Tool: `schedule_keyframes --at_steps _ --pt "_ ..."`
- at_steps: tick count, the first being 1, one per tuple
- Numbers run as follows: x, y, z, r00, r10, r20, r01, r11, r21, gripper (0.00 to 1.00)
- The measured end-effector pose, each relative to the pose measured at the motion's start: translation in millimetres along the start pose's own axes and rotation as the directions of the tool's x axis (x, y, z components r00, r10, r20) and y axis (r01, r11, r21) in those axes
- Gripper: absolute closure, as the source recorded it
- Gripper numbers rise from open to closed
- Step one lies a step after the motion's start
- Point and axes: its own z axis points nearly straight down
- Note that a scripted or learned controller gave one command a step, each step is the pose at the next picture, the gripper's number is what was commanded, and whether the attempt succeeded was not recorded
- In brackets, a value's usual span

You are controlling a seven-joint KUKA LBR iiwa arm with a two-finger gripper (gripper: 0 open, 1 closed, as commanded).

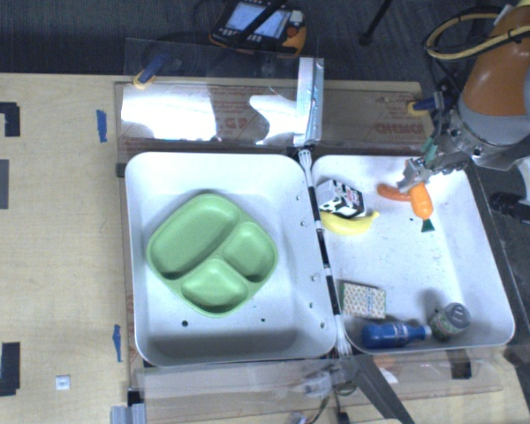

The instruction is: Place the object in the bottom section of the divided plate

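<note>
Pale wood tabletop carries two shallow white bins side by side, with dark floor, cables and a small lit screen behind them. Your arm reaches over the right bin, and its jaws sit low at the far end, right against a small carrot. You cannot tell from this angle how wide they stand or whether the carrot is pinched between them (the metal tips blur into the orange top), so do not count it as held.

That carrot looks like a light, stiff plastic toy, smooth enough to slip; take it across the thick orange body rather than the thin green tip.

Just left of the jaws lie a banana and a black-and-white toy; nearer the front, well away from them, are a patterned card, a blue bottle and a small can.

Far to the left of the jaws, the green divided plate rests in the left bin; its front section is your target.
</note>
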Motion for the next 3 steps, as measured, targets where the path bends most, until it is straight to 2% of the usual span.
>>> schedule_keyframes --at_steps 1,2,3 --pt "94.8 -74.8 8.7 0.987 -0.16 -0.002 0.16 0.987 0.001 1.0" --pt "139.3 -44.5 -59.2 0.933 -0.359 0.001 0.359 0.933 -0.003 1.0" --pt "199.5 -17.7 -39.9 0.959 -0.283 -0.002 0.283 0.959 0.001 1.0"
